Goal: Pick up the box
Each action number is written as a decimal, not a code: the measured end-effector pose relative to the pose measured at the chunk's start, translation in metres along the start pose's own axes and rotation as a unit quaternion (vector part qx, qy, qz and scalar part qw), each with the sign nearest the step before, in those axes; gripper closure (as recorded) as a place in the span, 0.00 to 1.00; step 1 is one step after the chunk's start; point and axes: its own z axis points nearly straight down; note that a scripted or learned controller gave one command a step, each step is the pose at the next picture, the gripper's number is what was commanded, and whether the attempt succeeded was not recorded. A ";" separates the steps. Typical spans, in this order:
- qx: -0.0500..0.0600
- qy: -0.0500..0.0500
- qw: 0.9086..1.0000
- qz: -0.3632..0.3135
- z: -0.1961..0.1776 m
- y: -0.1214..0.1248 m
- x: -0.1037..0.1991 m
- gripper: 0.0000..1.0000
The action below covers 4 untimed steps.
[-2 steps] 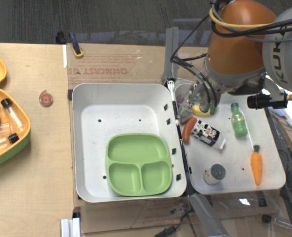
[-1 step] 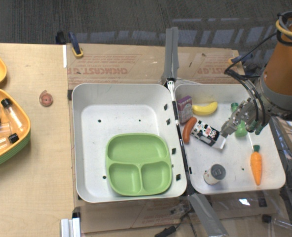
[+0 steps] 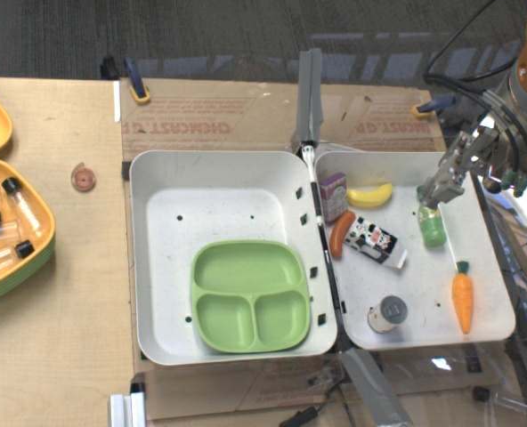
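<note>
- Gripper (image 3: 434, 194) sits at about 2 o'clock in the right bin (image 3: 495, 327), arm reaching in from the right edge of the camera view.
- Fingers — angled down toward the green bottle (image 3: 433, 228); their tips are right above its top. Whether they are parted or pressed together, I cannot tell at this slant.
- Box (image 3: 334, 194), purple and standing upright, is at about 10 o'clock in the right bin, against the wall shared with the left bin. Nothing grips it; it is well apart from the gripper.
- Yellow banana (image 3: 370, 195) lies just beside the box, on its 3 o'clock side.
- Orange-red sausage (image 3: 340, 233) lies just below the box, along the same wall.
- Black-and-white packet (image 3: 374, 239) lies tilted near the bin's centre, next to the sausage.
- Small can (image 3: 387, 314) at 6 o'clock; carrot (image 3: 462, 302) at about 4 o'clock — both apart from the rest.
- Left bin (image 3: 152, 238) holds a green divided plate (image 3: 251, 294), low in the bin.
</note>
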 end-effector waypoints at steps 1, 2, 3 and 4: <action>0.000 0.001 1.000 -0.030 0.029 0.027 0.015 1.00; 0.000 0.000 0.998 -0.062 -0.031 -0.027 0.004 1.00; -0.001 0.000 0.982 -0.190 -0.031 0.062 -0.042 1.00; 0.000 0.001 0.992 -0.127 0.102 0.029 0.022 1.00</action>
